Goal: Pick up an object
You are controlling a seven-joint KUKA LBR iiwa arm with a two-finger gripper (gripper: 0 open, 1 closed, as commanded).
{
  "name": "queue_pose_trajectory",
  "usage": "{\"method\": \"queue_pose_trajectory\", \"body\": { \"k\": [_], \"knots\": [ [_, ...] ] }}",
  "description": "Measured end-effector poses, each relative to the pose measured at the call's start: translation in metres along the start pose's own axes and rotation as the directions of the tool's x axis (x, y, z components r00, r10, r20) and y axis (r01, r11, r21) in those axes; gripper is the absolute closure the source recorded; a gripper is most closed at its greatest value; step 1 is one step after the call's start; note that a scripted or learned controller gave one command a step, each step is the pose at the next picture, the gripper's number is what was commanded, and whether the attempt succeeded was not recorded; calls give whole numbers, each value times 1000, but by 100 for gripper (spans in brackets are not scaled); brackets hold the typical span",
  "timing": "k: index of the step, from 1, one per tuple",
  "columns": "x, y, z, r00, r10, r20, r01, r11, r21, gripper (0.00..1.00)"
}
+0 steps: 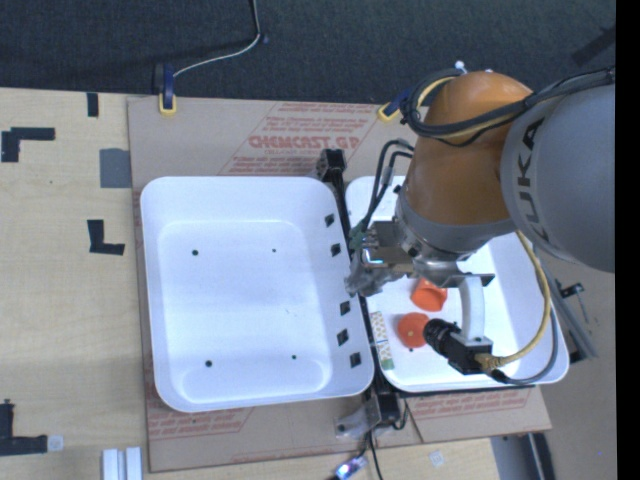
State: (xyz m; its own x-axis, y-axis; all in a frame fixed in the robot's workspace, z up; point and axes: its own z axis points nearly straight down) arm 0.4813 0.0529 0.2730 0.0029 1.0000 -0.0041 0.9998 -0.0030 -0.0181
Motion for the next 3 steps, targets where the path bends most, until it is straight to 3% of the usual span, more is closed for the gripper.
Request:
{"method": "queue_pose_trajectory", "body": {
  "k": [1, 2, 3],
  "knots": [
    [17, 31, -111, 1000, -6, -3, 6, 1000, -24, 100],
    [29, 26, -136, 1000, -6, -2, 6, 1000, -14, 100],
    [42, -1, 15, 1000, -4, 2, 4, 1000, 7, 100]
  ]
}}
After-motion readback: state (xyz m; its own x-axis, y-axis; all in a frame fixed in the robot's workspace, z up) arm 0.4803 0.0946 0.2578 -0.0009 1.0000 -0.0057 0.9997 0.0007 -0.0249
